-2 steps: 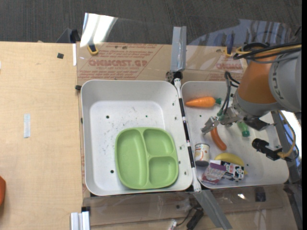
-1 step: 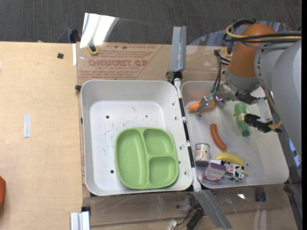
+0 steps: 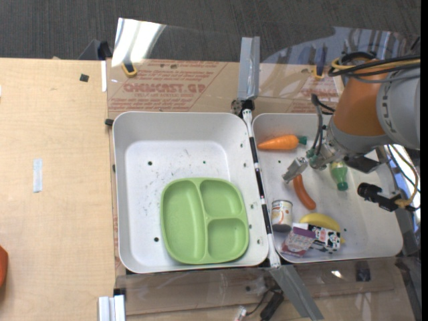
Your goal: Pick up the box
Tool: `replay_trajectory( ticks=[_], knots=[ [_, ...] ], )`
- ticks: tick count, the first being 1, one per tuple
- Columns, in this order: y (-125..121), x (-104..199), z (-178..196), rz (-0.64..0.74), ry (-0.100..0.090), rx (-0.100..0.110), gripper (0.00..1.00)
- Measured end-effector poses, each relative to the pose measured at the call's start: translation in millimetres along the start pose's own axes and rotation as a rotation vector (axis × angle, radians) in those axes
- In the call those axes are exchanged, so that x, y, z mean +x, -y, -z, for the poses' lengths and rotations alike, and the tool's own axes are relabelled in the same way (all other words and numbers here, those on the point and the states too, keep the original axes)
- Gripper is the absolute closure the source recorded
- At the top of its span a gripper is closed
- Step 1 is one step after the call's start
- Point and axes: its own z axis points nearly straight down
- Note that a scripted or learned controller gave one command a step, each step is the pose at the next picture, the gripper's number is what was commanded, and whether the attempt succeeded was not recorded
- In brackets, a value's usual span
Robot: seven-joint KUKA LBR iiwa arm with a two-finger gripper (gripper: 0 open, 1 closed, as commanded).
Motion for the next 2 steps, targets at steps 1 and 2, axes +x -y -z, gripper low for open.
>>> replay_trajectory(
  ticks=[1,2],
  knots=[
    [51,18,-1,0.028,-0.001,0.001,0.0],
    [-2,-9,0,0.012,0.0,0.0,0.0]
  ],
)
